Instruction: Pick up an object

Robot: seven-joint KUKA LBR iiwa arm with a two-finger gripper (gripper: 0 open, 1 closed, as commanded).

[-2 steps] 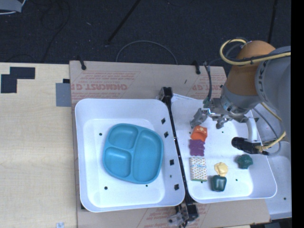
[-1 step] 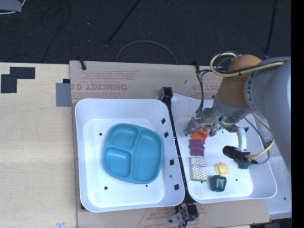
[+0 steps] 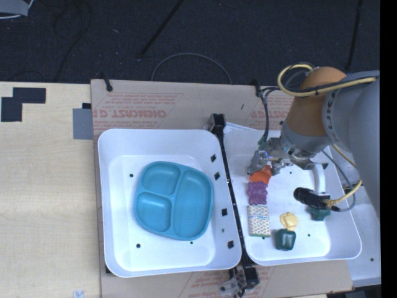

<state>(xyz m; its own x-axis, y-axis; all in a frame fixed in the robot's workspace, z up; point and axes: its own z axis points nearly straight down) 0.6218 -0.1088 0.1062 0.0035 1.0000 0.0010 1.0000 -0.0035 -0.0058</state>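
Two white bins side by side: left bin (image 3: 118, 166) with a blue divided plate (image 3: 173, 198), right bin (image 3: 338, 241) under the grey arm (image 3: 347, 113). Gripper (image 3: 263, 163) down at the orange object (image 3: 261, 176), right at its tips; can't tell jaw state. Just nearer: purple piece (image 3: 257, 192), patterned block (image 3: 258, 220).

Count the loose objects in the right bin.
6: orange piece under the pincer, purple piece, patterned packet, yellow piece, teal cup, dark-teal item. The arm may hide more.
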